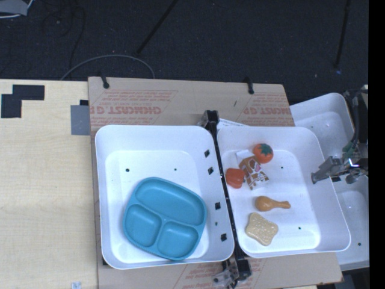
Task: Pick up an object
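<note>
The bench (42, 185) carries two white bins side by side over a cardboard sheet (180, 104) printed with red lettering, seen reversed and not read with confidence. In the left bin (150, 140) a blue divided plate (163, 217) is found; it is judged rigid, light and awkward to grip except at the rim. In the right bin (304, 161) the small toy foods are grouped near the divider: a slice of toast (261, 229), a drumstick (272, 205), an orange tomato (263, 152), a patterned piece (254, 171) and a red piece (235, 177) touching it. All are judged light, hard and smooth; the drumstick, lying apart, is best taken across its narrow shaft. The gripper (328, 172) is seen at the right bin's right edge, over no object; whether the jaws are open or closed cannot be told.
</note>
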`<state>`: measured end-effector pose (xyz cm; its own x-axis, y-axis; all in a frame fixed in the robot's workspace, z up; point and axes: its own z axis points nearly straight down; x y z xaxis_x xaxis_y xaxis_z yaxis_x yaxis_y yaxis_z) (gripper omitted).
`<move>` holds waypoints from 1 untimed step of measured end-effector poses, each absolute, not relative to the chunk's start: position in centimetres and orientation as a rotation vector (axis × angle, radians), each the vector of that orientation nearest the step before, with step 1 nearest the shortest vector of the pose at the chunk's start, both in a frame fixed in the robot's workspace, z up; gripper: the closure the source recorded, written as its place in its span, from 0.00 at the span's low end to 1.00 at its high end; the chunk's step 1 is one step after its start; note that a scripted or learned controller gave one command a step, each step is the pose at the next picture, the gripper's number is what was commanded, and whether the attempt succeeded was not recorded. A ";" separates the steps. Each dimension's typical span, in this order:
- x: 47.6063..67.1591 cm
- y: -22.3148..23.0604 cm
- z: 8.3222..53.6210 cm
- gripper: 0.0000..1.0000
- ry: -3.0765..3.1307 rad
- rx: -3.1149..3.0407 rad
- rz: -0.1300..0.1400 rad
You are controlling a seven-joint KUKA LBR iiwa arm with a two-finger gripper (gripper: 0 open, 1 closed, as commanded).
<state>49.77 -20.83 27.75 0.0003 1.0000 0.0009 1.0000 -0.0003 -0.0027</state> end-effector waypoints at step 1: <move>50.0 -20.2 23.3 0.00 -2.217 -2.217 0.004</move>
